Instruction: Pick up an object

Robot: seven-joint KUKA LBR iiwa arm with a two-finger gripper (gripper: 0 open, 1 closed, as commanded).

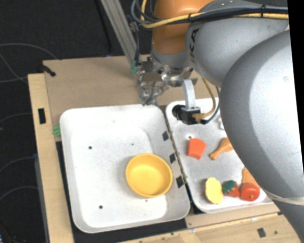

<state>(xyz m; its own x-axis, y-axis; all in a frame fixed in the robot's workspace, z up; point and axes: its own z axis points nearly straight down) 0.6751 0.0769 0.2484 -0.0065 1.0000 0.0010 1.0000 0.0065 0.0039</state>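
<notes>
The gripper [148, 94] is hovering above the left bin [85, 151]; finger state indeterminable. The bowl [148, 175] is looking light, rigid, slippery; grasp its rim.

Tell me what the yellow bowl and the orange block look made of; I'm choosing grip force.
The yellow bowl looks like moulded plastic: uniform colour, smooth matte surface with a soft sheen, thick rounded rim. The orange block appears to be plastic or perhaps foam: flat faces, even colour, no gloss. The view is too coarse to be sure.
</notes>
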